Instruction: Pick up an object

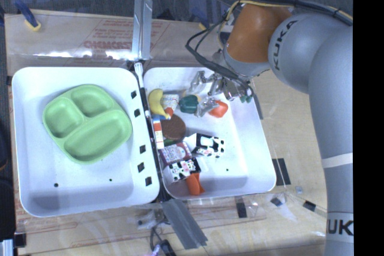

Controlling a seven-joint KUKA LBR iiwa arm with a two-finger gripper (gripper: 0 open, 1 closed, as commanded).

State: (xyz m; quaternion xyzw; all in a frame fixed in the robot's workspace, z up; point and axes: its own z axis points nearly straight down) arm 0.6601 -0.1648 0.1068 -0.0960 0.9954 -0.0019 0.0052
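The grey arm [312, 69] reaches in from the right and hangs over the far end of the right bin [252, 159], its orange band above the wrist covering that bin's back corner. The left bin [24, 129] holds a green divided plate [87, 123], well apart from the action. The gripper [211, 93] sits low among the toys at the right bin's far end; whether it is open or closed I cannot tell, since its metal parts blur into the clutter.

The objects to pick lie crowded in the right bin: a banana [157, 102], a green toy [188, 104] and an orange piece [219, 109] just beside the gripper, a brown round piece [174, 128], a black-and-white cow toy [209, 144], a spotted packet [180, 169] and an orange carrot-like piece [194, 185] toward the near end.

The likely trouble is the crowding: coming down between the green toy and the orange piece, the gripper could nudge both aside and close on nothing, or pinch an edge that slips on lifting. Small rounded toys would roll away readily.

The wrist hides the bin wall behind it, and nothing can be seen clearly between the gripper's parts.
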